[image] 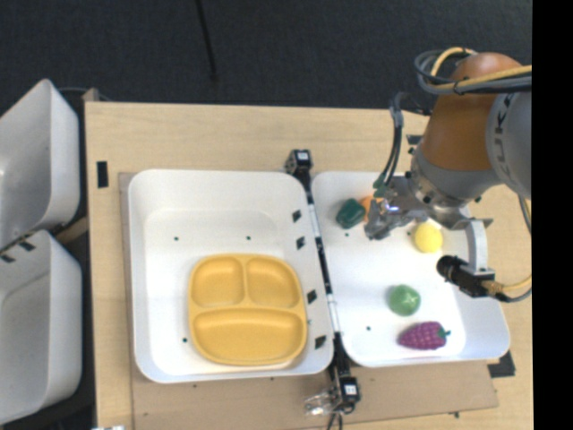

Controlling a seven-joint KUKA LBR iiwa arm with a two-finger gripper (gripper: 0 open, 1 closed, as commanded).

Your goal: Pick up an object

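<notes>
Robot gripper [380,220] low in the right bin [358,343] near the tabletop's far edge, beside a dark green toy [349,212]; grip state unclear, nothing visibly lifted.

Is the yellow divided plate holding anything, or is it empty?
Empty: the plate lies flat in the left bin, all three compartments showing bare yellow.

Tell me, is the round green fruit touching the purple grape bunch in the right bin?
Apart. The camera view shows the round green fruit and the purple grape bunch with a strip of bare white bin floor between them.
</notes>
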